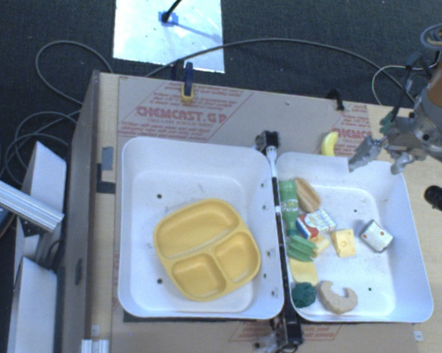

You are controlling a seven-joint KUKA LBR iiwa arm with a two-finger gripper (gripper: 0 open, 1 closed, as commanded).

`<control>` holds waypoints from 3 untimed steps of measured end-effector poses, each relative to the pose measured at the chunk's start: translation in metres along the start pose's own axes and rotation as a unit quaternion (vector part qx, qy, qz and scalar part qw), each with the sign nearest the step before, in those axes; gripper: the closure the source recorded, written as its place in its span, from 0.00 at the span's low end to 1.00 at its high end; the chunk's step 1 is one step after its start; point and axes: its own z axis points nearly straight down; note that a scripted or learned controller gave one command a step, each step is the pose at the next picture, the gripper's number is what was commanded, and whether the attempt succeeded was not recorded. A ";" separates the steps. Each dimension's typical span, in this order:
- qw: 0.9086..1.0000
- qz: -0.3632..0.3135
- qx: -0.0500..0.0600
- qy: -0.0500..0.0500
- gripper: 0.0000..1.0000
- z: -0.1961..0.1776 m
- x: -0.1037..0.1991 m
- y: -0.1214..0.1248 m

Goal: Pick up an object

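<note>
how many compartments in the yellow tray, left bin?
3. The yellow tray lies in the left bin: one long compartment across its upper left part, two smaller ones along its lower right, side by side. None looks hidden.

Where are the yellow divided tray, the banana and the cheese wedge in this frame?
yellow divided tray (206, 248): camera view, on the ridge between its compartments, left bin.
banana (329, 143): camera view, mid-body, on the board behind the right bin.
cheese wedge (344, 242): camera view, centre of its top face, right bin.
</note>
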 end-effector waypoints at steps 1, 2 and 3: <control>1.000 0.001 0.002 0.000 0.00 0.104 -0.004 -0.085; 1.000 0.001 -0.001 0.000 0.00 0.183 0.006 -0.070; 1.000 0.000 -0.004 -0.002 0.00 0.191 0.012 0.007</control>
